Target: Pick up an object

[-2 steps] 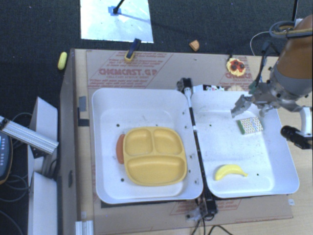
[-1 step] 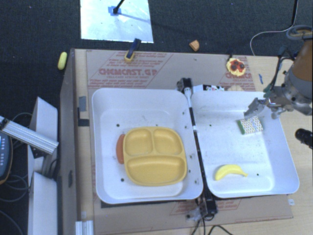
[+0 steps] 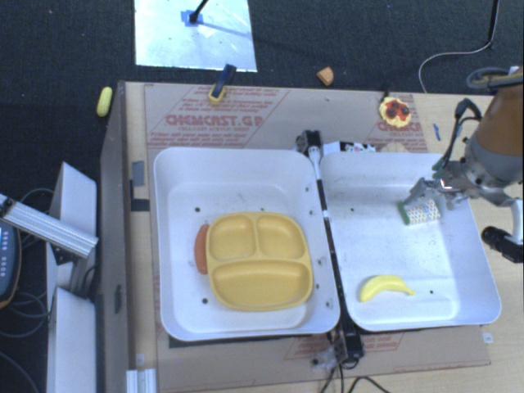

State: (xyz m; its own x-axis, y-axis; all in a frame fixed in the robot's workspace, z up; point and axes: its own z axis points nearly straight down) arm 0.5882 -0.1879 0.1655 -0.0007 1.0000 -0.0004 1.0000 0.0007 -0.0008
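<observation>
Nearest the worktop's point(image 3: 270, 105) front edge lie a yellow banana point(image 3: 386, 287) in the right bin point(image 3: 458, 301) and a yellow divided plate point(image 3: 259, 260) in the left bin point(image 3: 176, 219). An orange sausage-shaped toy point(image 3: 201, 248) touches the plate's left side. Both white bins sit side by side, meeting along a dark seam at the worktop's middle. Toward the right bin's back right part, a small box point(image 3: 421, 212) with a green end and a white dotted face rests on the bin floor. The tool point(image 3: 438, 191) is at the box's upper right, its grey fingers reaching down beside and over the box; whether they are spread or pressed on the box cannot be told. The grey arm with an orange band point(image 3: 501, 125) enters over the worktop's right edge. On the cardboard along the back edge lie a yellow-and-blue object point(image 3: 219, 84) toward the left and a small round yellow-and-red toy point(image 3: 396, 110) toward the right.
</observation>
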